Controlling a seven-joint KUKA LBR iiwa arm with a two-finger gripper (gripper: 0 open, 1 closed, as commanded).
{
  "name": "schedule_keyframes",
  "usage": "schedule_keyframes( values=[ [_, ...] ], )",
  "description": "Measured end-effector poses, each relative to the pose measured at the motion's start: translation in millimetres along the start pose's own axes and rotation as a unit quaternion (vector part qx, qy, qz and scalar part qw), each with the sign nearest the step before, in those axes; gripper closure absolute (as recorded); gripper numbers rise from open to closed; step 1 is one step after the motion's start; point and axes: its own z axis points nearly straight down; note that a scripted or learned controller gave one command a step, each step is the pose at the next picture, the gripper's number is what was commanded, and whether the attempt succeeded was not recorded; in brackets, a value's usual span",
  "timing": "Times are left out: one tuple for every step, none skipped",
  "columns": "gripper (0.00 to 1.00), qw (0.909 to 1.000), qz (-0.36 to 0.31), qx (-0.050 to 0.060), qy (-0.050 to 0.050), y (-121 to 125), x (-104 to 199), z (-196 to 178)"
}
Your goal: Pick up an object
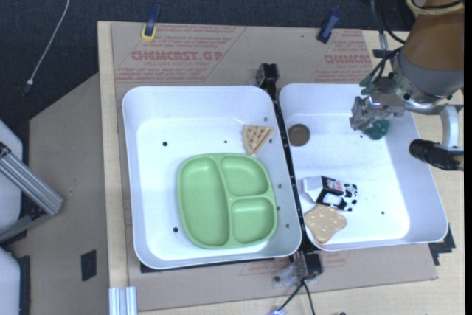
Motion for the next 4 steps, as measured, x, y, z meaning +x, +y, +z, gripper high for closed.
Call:
schedule_keyframes(
  values=[
    [1.00,1.0000,0.000,0.000,0.000,-11,46,-8],
    [1.00,1.0000,-0.001,0.000,0.000,-19,105,-14],
    [1.00,1.0000,0.000,0.001,0.000,-23,155,-4],
    [1.00,1.0000,0.000,0.001,-0.001,-36,197,-1]
  ],
)
